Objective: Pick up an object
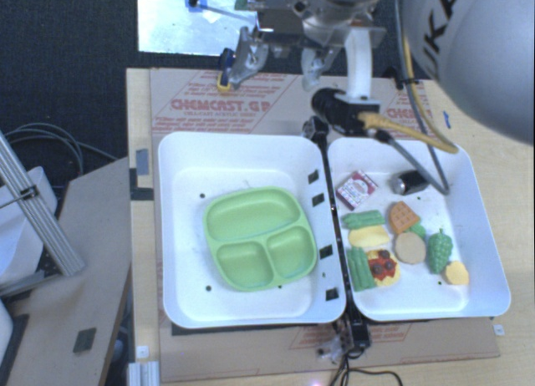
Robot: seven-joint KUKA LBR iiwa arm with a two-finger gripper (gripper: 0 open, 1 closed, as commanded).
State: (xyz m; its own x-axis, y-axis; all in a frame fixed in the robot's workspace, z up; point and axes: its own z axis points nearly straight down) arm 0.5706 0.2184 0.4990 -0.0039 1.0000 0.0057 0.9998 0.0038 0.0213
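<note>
Gripper (276, 54) above left bin's far edge — claw spread, nothing held. Red packet (357, 189) — light, flat; pinch across edges.

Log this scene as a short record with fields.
left bin: green tray, three compartments
right bin: toy foods in a cluster, red packet, dark can
gripper: raised above the bench behind the bins, nothing seen between its fingers
bench: printed board under the bins
</note>
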